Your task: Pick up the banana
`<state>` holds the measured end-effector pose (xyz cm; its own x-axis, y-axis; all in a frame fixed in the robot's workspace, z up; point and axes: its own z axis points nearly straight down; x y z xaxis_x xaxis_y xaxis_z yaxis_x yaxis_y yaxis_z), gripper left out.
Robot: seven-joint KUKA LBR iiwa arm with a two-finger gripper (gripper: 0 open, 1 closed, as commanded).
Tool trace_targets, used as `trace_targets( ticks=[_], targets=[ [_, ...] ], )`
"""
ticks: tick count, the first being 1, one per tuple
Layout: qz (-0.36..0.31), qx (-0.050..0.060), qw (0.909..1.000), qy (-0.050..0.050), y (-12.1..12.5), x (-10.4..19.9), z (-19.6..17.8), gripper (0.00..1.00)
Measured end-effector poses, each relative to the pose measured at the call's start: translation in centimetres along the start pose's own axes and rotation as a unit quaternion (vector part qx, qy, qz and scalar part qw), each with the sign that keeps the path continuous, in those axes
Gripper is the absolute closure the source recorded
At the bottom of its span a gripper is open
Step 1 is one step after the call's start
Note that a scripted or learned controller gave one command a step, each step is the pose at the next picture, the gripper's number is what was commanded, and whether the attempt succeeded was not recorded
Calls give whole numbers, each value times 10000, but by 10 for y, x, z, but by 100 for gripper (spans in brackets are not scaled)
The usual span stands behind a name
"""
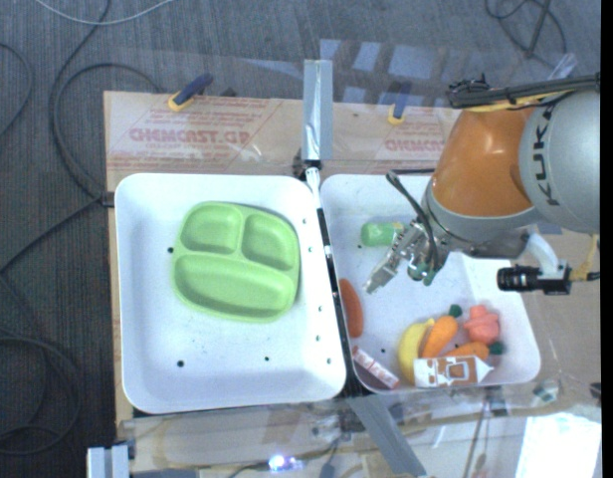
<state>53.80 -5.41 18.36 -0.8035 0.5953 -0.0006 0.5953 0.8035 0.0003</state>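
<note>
Lying at the near edge of the right bin (506, 376), at about six o'clock from the gripper, the banana (414, 344) sits wedged in a toy pile: a carrot (441, 334) touches its right side and a small carton (454, 370) lies just below. A red sausage-like piece (352, 312) rests by the divider at eight o'clock. Farther back, the gripper (406, 262) hangs over the bin floor with its fingers apart and nothing between them. A green object (381, 233) lies at eleven o'clock from it. The left bin (147, 366) carries a green divided plate (238, 260). The likely risk is that a descent pinches the carrot as well, or nudges the banana against the carton.
</note>
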Motion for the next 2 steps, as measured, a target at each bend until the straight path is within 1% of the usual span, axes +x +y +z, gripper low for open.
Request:
trace_targets(
  ticks=[1, 2],
  targets=[
    [-1, 4, 10000, 3, 0, 0, 0, 0],
    [-1145, 10, 9934, 3, -74, 13, 70, 0]
  ],
)
